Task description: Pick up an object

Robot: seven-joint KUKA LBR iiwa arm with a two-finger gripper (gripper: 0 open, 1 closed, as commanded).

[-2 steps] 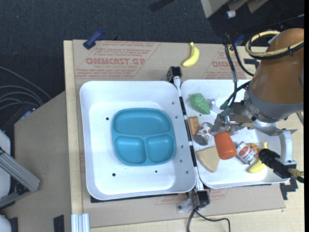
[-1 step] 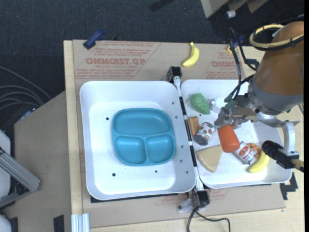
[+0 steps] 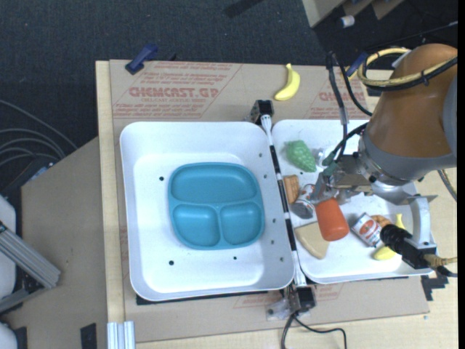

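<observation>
On your left a blue divided tray (image 3: 216, 213) sits in the left bin (image 3: 138, 195), and in the right bin (image 3: 349, 267) the jaws (image 3: 314, 191), whose opening you cannot tell, hover beside an orange cup (image 3: 333, 220) and a green toy (image 3: 299, 154).

The surface (image 3: 211, 86) is pale board with red lettering. On it sit two white bins side by side, the left bin (image 3: 138, 195) and the right bin (image 3: 349, 267). A yellow banana (image 3: 288, 84) lies behind them, and a blue object (image 3: 140, 59) lies at the back left corner.
</observation>
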